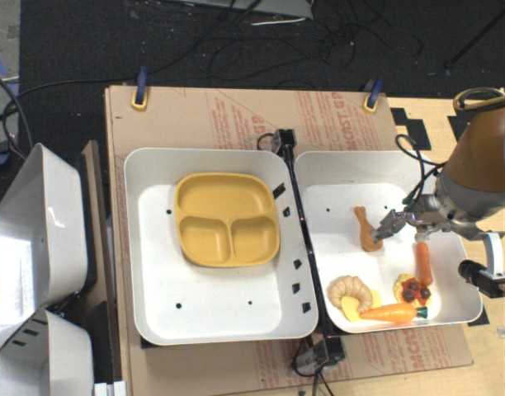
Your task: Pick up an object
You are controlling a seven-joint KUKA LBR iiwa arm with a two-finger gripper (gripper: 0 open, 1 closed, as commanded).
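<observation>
2 white bins, arm over the right one

Gripper beside a brown drumstick; yellow divided plate in left bin.

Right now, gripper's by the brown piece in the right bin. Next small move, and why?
Probably ease the gripper a touch left and down over the brown piece. Its tip sits at that piece's right edge, not over it, and nothing shows between the fingers. The sausage, carrot and croissant lie farther off, toward the bin's near edge.
</observation>
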